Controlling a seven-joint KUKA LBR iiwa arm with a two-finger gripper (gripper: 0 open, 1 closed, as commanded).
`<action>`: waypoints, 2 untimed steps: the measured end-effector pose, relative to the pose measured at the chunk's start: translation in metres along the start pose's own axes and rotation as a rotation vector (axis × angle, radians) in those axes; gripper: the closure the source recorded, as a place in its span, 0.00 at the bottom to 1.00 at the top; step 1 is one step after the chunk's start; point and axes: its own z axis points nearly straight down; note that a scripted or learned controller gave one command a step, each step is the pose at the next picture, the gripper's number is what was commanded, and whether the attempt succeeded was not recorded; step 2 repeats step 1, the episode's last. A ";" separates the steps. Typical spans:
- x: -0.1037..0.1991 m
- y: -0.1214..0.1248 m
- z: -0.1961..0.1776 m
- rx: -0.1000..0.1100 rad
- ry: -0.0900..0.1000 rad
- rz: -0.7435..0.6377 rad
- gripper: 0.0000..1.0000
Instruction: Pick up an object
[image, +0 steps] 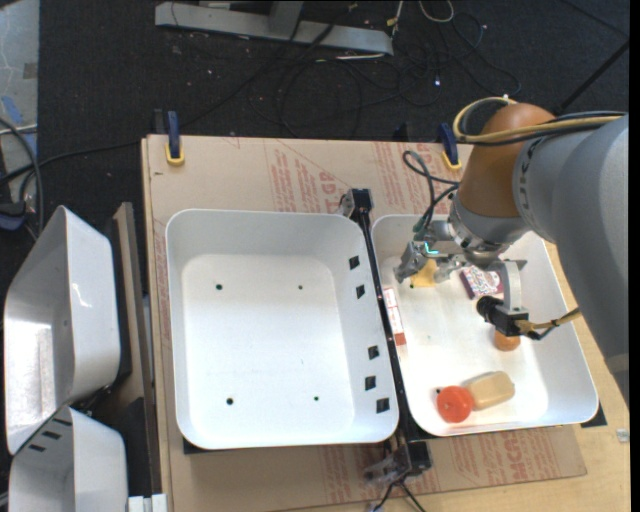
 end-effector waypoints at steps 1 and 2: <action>-0.010 0.015 0.012 0.004 0.001 -0.001 0.00; -0.010 0.015 0.012 0.004 0.001 -0.001 0.00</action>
